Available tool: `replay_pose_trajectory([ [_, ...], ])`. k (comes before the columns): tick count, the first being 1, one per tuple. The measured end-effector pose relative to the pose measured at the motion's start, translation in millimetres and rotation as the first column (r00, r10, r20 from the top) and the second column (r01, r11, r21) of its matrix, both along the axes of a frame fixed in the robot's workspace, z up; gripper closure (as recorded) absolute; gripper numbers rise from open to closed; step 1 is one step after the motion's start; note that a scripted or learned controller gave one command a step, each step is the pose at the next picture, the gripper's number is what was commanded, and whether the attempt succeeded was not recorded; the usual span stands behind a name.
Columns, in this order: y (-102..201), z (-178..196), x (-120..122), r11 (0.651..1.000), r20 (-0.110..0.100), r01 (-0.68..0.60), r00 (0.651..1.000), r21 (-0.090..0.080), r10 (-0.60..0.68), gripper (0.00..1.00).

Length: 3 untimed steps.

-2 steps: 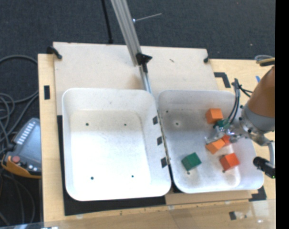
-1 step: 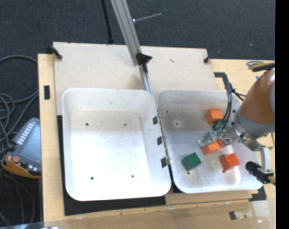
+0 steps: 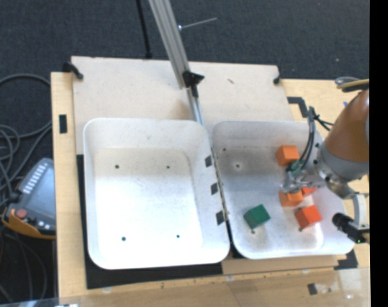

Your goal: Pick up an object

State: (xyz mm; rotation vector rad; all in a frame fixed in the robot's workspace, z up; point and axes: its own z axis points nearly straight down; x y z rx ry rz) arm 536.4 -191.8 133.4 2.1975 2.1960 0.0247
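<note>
One tool [image 3: 295, 185] atop an orange block [image 3: 291, 198]

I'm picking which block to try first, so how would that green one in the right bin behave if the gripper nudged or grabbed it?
The green block looks like a stiff, flat-sided cube, so it would probably slide, not roll. It seems small, likely light. It lies apart from the orange blocks, so a nudge probably wouldn't disturb them.
</note>
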Motion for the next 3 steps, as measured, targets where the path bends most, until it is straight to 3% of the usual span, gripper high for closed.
replay_pose_trajectory([
  [1, 0, 0, 0, 1.000, 0.000, 0.002, 1.000, 0.000, -0.002, 0.00],
  [2, 9, -12, -20, 1.000, -0.008, -0.002, 1.000, 0.000, 0.002, 0.00],
  [3, 37, 128, -49, 1.000, -0.025, -0.005, 1.000, 0.010, 0.005, 0.00],
])
